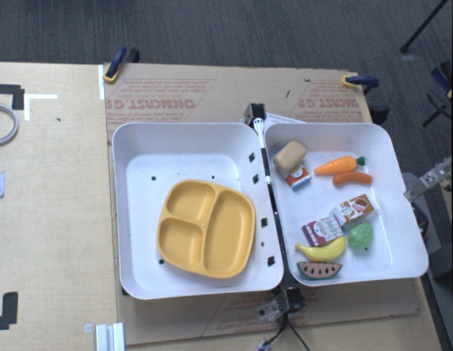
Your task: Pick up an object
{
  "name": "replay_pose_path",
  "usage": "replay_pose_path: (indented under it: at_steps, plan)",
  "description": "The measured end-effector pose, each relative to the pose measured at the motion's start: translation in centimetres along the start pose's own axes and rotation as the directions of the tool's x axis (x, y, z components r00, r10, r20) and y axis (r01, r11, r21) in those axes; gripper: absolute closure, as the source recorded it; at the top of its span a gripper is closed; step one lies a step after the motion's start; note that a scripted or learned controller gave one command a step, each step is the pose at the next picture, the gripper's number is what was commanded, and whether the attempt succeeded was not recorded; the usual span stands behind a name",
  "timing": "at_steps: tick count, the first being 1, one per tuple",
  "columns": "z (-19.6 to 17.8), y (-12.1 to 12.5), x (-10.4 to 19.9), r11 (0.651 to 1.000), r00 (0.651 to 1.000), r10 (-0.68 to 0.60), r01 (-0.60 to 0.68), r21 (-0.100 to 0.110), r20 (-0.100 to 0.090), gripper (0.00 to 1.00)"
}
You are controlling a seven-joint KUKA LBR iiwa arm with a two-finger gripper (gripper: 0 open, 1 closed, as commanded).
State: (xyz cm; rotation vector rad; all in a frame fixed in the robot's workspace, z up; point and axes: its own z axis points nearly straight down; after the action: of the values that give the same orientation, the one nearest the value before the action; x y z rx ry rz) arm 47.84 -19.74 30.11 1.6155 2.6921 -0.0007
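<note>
From my end: two white bins side by side on the bench. Left bin [131, 196] has just the yellow divided plate [206, 228], sitting slightly skewed toward the front right. Right bin [387, 196] carries all the candidates, loosely clustered, none stacked that I can tell.

Back group: tan bread piece [290, 154] near the divider, small red-white carton [299, 176] touching it in front, carrot [340, 165] and an orange sausage-like piece [352, 179] just beside each other to the right.

Front group: brown carton [356, 209], red-white snack pack [323, 230] next to it, green lumpy ball [360, 235], banana [321, 251], watermelon slice [318, 270] at the front wall.

Progress: I judge zero. Everything lies in the bin, nothing lifted. A grey bit pokes in at the right edge [431, 180], probably part of the arm; gripper state I can't tell. Whole pick is left: approach, descend, close, lift.
</note>
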Motion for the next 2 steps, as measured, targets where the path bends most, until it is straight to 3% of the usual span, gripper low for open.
replay_pose_path:
  at_steps: [2]
  plan:
    - [-1.97, 0.21, -0.15, 1.000, 1.000, 0.000, 0.000, -0.003, 0.005, 1.00]
